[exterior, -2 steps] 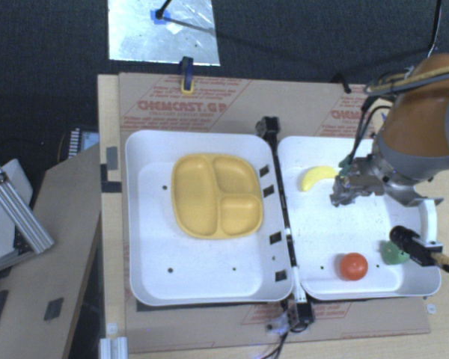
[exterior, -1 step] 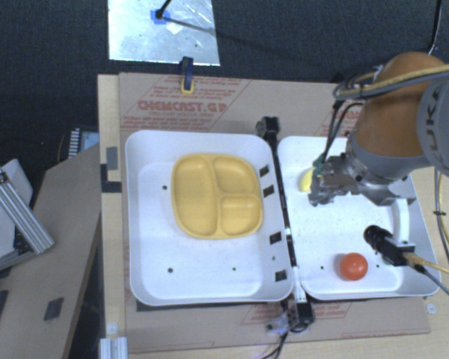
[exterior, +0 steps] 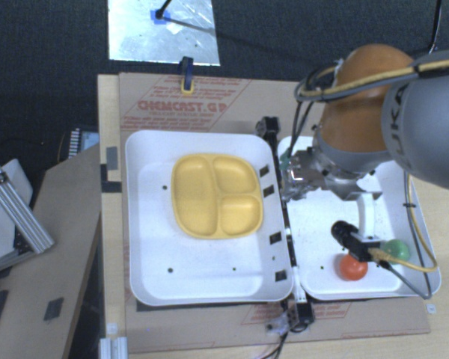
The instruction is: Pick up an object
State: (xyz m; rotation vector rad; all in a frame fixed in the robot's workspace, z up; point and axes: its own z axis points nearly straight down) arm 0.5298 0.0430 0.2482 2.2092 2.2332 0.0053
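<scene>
Camera view, down on the right bin (exterior: 314, 230): gripper (exterior: 290, 174) at that bin's left wall, toward its far end, whether open or closed impossible to tell. Small orange-red ball (exterior: 351, 268) by the bin's near rim, toward the viewer and rightward of the gripper, round so no long axis to line up with, green object (exterior: 396, 248) just beside it toward the bin's right wall. Red print "CHEMCAST" readable on the cardboard sheet (exterior: 239, 88) beyond the bin's far rim; lettering on the grey arm (exterior: 426, 126) cut off, only partly readable.
</scene>
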